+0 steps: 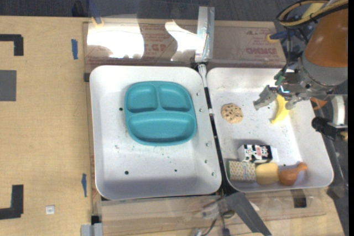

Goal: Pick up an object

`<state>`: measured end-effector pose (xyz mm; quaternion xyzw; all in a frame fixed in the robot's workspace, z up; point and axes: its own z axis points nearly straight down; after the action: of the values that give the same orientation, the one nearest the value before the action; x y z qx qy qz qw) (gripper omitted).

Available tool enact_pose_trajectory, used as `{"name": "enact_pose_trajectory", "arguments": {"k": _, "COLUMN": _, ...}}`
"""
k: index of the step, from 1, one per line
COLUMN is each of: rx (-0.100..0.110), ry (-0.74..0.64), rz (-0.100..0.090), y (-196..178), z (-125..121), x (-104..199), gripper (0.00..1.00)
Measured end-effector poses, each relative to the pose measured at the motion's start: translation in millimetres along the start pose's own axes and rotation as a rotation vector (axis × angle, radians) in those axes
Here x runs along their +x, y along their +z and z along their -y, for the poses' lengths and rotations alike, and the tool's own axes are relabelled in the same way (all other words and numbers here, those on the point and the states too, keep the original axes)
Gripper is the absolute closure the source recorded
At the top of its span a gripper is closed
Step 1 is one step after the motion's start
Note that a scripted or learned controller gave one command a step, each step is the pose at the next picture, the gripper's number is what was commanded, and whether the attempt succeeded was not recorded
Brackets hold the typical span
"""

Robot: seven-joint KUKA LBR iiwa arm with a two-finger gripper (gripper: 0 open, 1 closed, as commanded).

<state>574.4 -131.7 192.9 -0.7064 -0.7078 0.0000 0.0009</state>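
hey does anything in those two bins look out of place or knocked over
Nothing looks spilled or damaged. The teal divided plate sits flat in the left bin. In the right bin, several items crowd the near edge, while the cookie lies apart.

The grey arm (326, 47), banded in orange above the wrist, is extended in from the right. The gripper (276, 98) is held low over the right bin's far half.

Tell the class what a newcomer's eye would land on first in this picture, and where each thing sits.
The teal divided plate stands out, lying alone in the middle of the left bin. Next comes the grey arm with its orange band, reaching over the right bin above a yellow banana, with a cookie nearby.
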Motion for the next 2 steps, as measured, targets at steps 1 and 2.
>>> {"name": "enact_pose_trajectory", "arguments": {"k": 1, "rx": 0.007, "ry": -0.025, "rz": -0.001, "y": 72.0, "z": -26.7, "x": 34.5, "gripper": 0.00}}
{"name": "enact_pose_trajectory", "arguments": {"k": 2, "rx": -0.004, "ry": 0.065, "rz": 0.000, "y": 101.2, "z": -41.7, "x": -33.6, "gripper": 0.00}}
